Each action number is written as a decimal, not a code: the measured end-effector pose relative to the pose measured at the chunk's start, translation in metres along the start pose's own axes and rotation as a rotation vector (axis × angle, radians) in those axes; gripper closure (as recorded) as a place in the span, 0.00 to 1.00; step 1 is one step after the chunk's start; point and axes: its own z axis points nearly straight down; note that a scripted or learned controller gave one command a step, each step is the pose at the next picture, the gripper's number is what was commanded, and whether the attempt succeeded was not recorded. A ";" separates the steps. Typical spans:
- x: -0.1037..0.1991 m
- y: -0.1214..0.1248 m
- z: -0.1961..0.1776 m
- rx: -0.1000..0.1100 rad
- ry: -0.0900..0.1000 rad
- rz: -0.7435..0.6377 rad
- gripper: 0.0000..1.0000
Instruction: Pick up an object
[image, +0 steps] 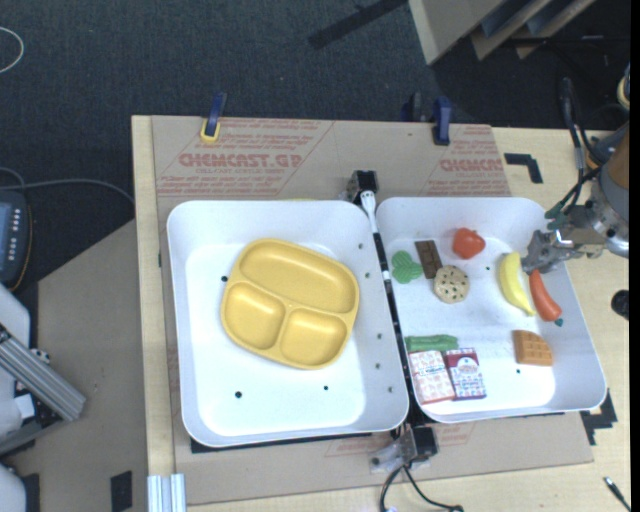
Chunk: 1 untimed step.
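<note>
The arm (612, 190) was cut off by the right edge. The gripper (541, 256) hid the carrot's (546, 298) top end; its fingers were indistinct.

We see dark carpet (150, 60) around a brown-papered bench (300, 155), two clamps (211, 122) on its far edge, and cables (60, 190) trailing left.
</note>
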 end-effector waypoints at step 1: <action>0.061 0.010 -0.005 0.002 0.004 -0.006 1.00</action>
